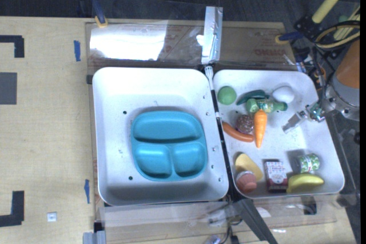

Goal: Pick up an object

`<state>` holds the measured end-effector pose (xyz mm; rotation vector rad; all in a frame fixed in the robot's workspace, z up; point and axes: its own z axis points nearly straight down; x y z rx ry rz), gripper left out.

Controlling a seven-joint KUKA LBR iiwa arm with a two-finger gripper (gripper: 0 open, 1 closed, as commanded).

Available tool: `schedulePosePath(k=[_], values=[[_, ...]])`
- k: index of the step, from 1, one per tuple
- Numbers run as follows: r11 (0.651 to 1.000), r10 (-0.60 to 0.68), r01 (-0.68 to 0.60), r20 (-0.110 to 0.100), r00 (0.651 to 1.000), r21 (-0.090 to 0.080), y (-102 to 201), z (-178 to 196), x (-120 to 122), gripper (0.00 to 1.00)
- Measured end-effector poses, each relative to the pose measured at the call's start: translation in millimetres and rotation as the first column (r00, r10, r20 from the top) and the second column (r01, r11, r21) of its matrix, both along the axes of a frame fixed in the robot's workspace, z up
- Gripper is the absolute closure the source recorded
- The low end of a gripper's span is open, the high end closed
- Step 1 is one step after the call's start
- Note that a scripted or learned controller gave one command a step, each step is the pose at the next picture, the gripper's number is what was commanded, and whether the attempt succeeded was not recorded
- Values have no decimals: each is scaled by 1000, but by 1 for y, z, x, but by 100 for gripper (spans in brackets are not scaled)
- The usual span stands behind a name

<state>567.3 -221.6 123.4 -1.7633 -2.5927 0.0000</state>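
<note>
two shallow white bins side by side on one bench. near edge of the right bin (329, 140), left to right: one pinkish round fruit (247, 182) beneath one yellow wedge (246, 162), one small dark red box (275, 174), one banana (305, 182), and one green-and-white wrapped item (309, 163) just above the banana. middle of this bin: one carrot (260, 127) standing lengthwise, one orange sausage-like piece (237, 132) and one dark speckled piece (245, 122) just to its left. far part: one green ball (226, 95), one dark green vegetable (251, 96), one green-and-white leafy piece (266, 105), one white round object (283, 94). the gripper (297, 120) hangs over bare floor in the right half of this bin, its grey fingers spread, nothing between them, apart from every object. the left bin (108, 123) holds one blue three-compartment tray (168, 143)
</note>
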Motion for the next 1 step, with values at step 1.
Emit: schedulePosePath(k=[1], values=[[1000, 10, -10, 12, 1000, -5, 43, 60, 22, 0]])
